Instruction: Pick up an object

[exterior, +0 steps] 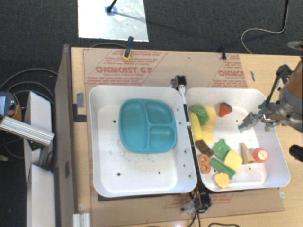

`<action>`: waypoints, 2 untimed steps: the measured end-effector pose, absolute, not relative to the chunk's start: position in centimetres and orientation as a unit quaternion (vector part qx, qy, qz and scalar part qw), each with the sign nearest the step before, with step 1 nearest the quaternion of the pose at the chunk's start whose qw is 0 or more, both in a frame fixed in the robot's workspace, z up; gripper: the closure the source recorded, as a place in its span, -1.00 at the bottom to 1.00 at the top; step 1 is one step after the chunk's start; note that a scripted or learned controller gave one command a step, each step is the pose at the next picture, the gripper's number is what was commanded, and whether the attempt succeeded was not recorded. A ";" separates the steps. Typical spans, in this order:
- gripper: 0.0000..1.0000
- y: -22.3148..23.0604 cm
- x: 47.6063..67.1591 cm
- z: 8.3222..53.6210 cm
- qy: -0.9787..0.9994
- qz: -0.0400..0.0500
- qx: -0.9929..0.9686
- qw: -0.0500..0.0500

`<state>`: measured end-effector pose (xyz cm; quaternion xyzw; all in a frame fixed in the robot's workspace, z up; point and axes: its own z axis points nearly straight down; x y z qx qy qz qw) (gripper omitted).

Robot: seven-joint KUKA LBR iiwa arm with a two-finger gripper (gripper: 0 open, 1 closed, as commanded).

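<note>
Jaws cannot be judged: the gripper [248,122] shows as a grey blur above the right bin [277,174], and whether it holds anything cannot be told. Most of the arm [292,96] is cut off beyond it. Below the jaws lie a tan cone [246,153] and a red-and-white piece [260,154]; up and left is a strawberry [225,109]. Farther left crowd corn [195,125], yellow and green toy food. A teal plate [147,126] sits in the left bin [106,174].

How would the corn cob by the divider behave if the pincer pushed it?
The corn cob looks long and rounded, so it would probably roll sideways. Lying against the bin wall, it may pin there instead. It seems stiff.
</note>
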<state>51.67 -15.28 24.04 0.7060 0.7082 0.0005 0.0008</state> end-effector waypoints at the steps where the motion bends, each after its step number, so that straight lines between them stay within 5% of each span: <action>1: -1.00 -20.7 49.8 7.9 0.705 0.000 0.709 0.001; 2: -1.00 -19.6 59.6 15.4 0.710 0.002 0.704 0.005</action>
